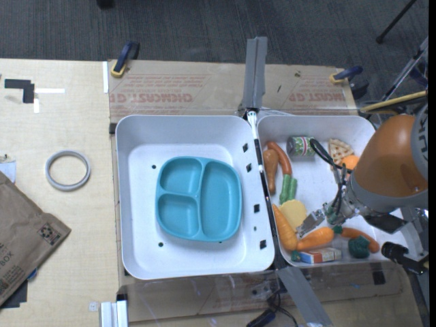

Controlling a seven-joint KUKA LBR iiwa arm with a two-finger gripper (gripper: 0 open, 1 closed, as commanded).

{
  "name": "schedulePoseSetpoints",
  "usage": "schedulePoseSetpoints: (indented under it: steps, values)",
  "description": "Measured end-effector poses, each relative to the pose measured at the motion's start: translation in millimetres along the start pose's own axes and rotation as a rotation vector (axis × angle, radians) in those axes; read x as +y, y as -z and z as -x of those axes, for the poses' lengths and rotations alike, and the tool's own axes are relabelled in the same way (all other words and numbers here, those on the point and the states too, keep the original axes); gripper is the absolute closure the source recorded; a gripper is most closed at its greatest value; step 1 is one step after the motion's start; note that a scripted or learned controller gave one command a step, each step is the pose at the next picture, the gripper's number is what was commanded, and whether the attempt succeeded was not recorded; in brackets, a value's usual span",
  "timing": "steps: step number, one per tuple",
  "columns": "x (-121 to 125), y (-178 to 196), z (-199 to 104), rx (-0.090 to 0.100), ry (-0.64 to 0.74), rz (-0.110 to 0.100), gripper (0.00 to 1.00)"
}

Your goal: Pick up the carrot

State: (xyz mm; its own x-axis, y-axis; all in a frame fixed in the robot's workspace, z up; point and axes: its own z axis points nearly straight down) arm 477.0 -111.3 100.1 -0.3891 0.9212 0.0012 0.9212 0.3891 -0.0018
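Cardboard (163, 87) reads "CHEMCAST GP"; tool (325, 218) above carrot (317, 237), grip state unclear.

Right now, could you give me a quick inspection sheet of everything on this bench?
Surface: two white bins; left bin holds a blue divided plate.
Job's things: several carrots in the right bin; one carrot lies beside the gripper.
Clutter: green can, yellow piece, small box, green vegetable.
Grippers: low over the toys, nothing visibly held.
Cables: dark cable crossing the right bin.
Surroundings: tape ring, cardboard box, clamps.
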Motion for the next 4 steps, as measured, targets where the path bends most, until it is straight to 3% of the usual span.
schedulePoseSetpoints:
  steps: [1, 2, 3, 4]
  values:
    - [-26.7, -8.3, 65.2, -0.003, 0.144, 0.003, 0.00]
    - [-26.4, 0.5, 65.4, -0.004, 0.141, 0.004, 1.00]
    - [-25.6, 1.2, 66.1, -0.006, 0.141, 0.006, 0.00]
    - [32.7, 86.5, 133.8, -0.005, 0.324, 0.004, 0.00]
